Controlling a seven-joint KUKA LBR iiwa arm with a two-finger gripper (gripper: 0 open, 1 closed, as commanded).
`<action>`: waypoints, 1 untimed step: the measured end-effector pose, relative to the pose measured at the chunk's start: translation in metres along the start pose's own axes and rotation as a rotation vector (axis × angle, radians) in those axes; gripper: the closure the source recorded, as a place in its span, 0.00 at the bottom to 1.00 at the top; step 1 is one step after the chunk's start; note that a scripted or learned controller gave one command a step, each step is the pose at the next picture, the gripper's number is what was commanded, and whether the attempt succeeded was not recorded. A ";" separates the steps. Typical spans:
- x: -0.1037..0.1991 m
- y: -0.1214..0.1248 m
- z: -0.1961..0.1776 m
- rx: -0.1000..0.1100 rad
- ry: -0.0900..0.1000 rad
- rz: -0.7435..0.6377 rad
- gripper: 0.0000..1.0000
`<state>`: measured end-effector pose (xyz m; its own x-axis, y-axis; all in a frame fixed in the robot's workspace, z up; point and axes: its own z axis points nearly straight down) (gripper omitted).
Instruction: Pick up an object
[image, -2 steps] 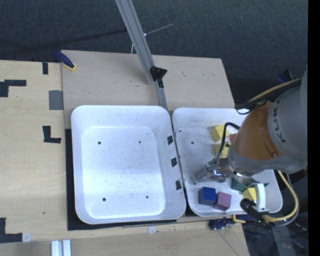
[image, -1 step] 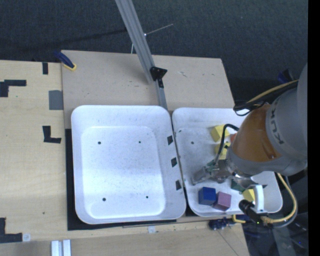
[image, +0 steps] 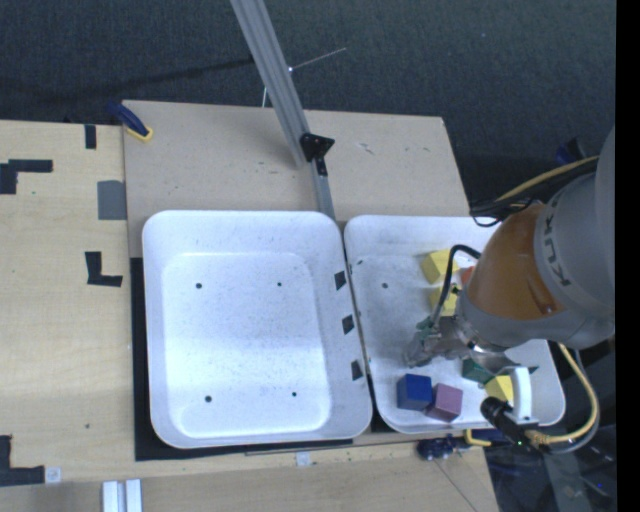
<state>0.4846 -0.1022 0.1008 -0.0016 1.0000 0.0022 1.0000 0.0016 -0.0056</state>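
From my remote station, I see the grey arm (image: 560, 270), its orange band (image: 505, 275) bright above the wrist, reaching in from three o'clock and bending down into the right bin (image: 385, 250). The gripper (image: 428, 342) hangs low over the middle of that bin's floor, pointing toward nine o'clock. Its dark metal tips blur together at this slant, and I cannot tell whether they are spread or pressed together, nor whether anything sits between them.

The objects on offer all lie in the right bin. A blue cube (image: 414, 391) rests at about six o'clock from the gripper, near the bin's lower wall, and a purple block (image: 447, 401) sits just beside it at its four o'clock, the two touching or nearly so. A yellow block (image: 434, 266) lies at twelve o'clock from the gripper, partly tucked behind the wrist. A green piece (image: 474, 371) and a second yellow piece (image: 499, 388) show under the arm at roughly four o'clock from the gripper, half hidden by it.

The left bin (image: 240, 325) lies alongside, its rim touching the right bin's. A grey metal pole (image: 280, 85) slants across the bench from twelve o'clock down to the seam between the bins, with a black clamp (image: 316, 147) on it.
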 end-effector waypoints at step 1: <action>0.011 0.002 -0.054 -0.008 -0.002 -0.001 1.00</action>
<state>0.4866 -0.0913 0.1544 -0.0026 1.0000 0.0001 1.0000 0.0026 0.0028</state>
